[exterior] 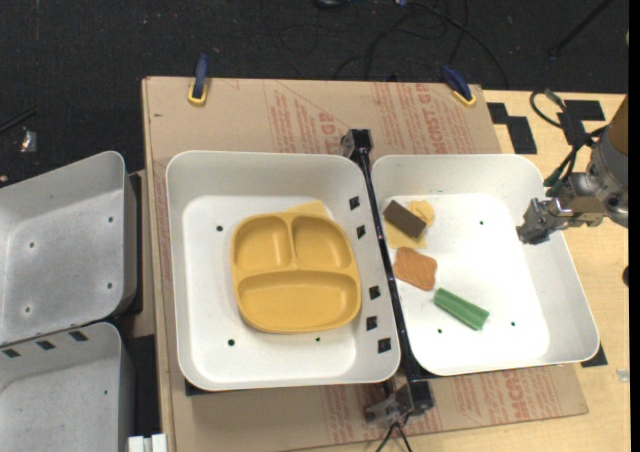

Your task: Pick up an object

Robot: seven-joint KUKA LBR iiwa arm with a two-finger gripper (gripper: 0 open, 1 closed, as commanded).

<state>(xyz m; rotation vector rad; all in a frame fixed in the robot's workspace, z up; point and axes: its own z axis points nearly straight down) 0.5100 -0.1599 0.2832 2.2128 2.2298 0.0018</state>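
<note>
1. Table (260,105): brown board surface with red printing, carrying two white bins side by side.
2. Clamps: one blue-and-yellow clamp (199,83) at the far left edge of the board, a second (458,86) at the far right.
3. White panels (60,230): lying left of the table.
4. Cables (440,0): lying on the dark floor beyond the far edge.

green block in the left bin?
No. The green block lies in the right bin, near the orange piece; the left bin holds the yellow tray.
</note>
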